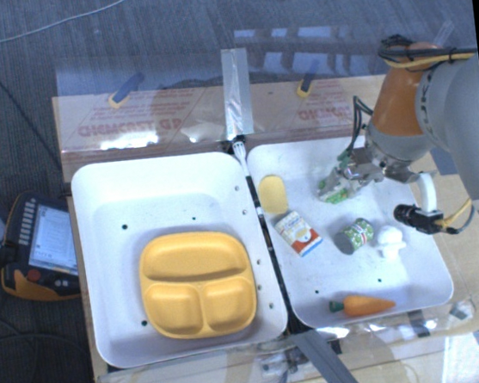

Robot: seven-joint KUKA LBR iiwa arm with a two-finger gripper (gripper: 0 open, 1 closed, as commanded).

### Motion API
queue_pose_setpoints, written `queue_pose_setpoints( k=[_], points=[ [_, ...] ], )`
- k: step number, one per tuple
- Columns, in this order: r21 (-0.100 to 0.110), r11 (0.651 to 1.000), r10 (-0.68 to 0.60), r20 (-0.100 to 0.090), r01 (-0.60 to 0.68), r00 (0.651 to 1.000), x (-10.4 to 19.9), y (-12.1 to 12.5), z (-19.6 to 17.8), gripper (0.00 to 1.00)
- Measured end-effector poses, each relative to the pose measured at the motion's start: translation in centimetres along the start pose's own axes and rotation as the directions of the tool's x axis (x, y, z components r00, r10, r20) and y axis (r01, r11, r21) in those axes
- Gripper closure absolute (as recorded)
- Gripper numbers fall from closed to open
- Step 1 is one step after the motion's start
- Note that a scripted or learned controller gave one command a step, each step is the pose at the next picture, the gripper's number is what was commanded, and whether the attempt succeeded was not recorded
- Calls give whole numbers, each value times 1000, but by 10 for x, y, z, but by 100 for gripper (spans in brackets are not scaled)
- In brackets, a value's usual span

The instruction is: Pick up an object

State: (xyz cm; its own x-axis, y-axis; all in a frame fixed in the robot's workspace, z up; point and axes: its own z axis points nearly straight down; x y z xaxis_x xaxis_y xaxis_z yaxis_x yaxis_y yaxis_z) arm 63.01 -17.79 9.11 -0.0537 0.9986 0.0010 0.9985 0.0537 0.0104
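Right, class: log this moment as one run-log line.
arm: over right bin | pincer: at green-white item | lift: not seen | left bin: yellow tray

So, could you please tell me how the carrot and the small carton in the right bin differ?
The carrot is orange with a green end and tapered; the small carton is a white and red box. The carrot lies along the right bin's near edge, the carton close to the divider. Both lie flat, untouched.
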Motion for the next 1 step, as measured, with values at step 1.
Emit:
queue_pose_setpoints(
  k=[1],
  points=[
    [15,985,172,5,-172,985,34,13,-78,100]
  ],
)
